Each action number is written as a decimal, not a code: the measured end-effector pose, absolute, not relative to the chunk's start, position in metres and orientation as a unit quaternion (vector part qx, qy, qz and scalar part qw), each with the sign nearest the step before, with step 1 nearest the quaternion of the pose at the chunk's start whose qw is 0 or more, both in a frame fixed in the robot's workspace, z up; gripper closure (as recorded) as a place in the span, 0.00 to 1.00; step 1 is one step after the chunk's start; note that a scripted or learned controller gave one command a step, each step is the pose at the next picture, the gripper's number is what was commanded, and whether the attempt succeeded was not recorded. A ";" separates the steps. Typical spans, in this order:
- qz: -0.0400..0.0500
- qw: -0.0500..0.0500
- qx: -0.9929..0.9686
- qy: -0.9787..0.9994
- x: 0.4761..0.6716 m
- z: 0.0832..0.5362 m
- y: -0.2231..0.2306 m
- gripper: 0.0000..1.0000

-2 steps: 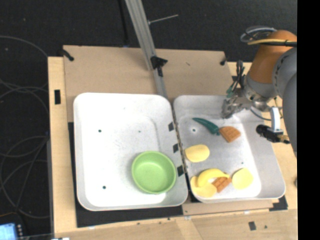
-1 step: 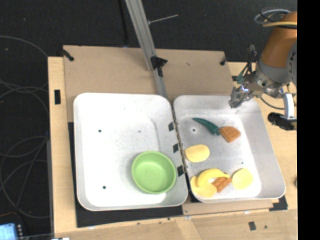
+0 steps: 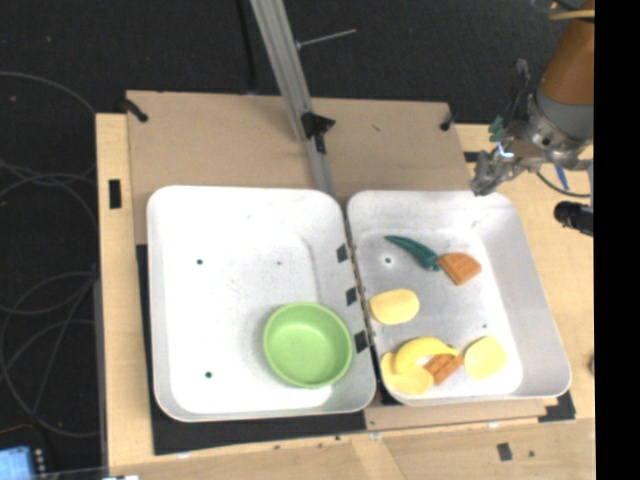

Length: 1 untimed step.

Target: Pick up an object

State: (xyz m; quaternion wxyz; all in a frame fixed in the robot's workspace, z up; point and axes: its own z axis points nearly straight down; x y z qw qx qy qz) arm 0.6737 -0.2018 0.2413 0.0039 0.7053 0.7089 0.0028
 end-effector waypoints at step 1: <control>0.002 0.003 0.705 0.709 0.675 0.287 -0.203 1.00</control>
